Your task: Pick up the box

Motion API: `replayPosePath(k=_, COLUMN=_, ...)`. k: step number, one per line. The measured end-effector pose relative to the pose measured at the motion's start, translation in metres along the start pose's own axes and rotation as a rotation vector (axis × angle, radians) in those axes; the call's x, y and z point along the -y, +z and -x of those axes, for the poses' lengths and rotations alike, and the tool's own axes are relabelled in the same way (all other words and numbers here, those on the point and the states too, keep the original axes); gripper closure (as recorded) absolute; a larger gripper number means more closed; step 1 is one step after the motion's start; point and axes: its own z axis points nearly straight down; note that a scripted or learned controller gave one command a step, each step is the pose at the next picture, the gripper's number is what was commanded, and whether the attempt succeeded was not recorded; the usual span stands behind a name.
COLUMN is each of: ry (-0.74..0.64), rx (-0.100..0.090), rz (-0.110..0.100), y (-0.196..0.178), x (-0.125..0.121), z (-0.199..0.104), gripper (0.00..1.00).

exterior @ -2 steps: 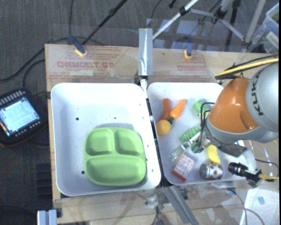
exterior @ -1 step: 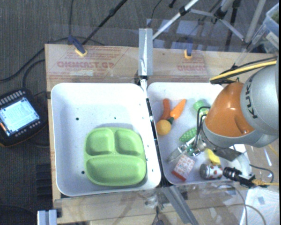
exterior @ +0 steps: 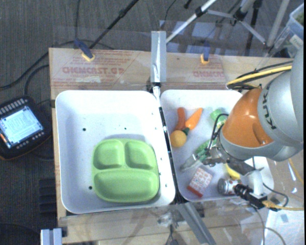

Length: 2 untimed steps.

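Down in the right bin (exterior: 169, 137), the gripper (exterior: 196, 160) hangs low over the floor, its two thin fingers (exterior: 187, 164) pointing toward the wall that divides the bins. They look spread a little apart, with nothing between them (the tips are small and dark against the white, so the gap is hard to read exactly). The arm (exterior: 268, 119), grey with its orange band, comes in from the right behind the jaws and covers much of that bin.

The box (exterior: 199, 181), a small red and white carton, lies flat just below the jaws, toward the near edge of the bin, close to the fingertips but apart from them. It sits slightly turned on the floor.

Just above the jaws a small yellow fruit (exterior: 177, 138) rests by the dividing wall, and beyond it two carrots (exterior: 193, 119) lean side by side, one darker and one brighter orange. A green item (exterior: 218, 115) lies farther up, partly hidden by the arm, and another green piece (exterior: 202, 149) shows right behind the fingers. To the right of the box a silver can (exterior: 225, 186) lies on its side.

Across the wall from the jaws, the left bin (exterior: 81, 116) holds a green divided plate (exterior: 125, 171) well apart from the gripper
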Motion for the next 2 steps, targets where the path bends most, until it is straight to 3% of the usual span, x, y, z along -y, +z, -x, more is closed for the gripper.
replayPosePath(k=1, ry=-0.053, rx=-0.004, rz=-0.019, y=-0.039, x=0.006, z=0.0, gripper=0.0)
replayPosePath(k=2, ry=-0.046, rx=-0.001, rz=-0.01, y=0.001, x=0.004, z=0.002, gripper=0.0)
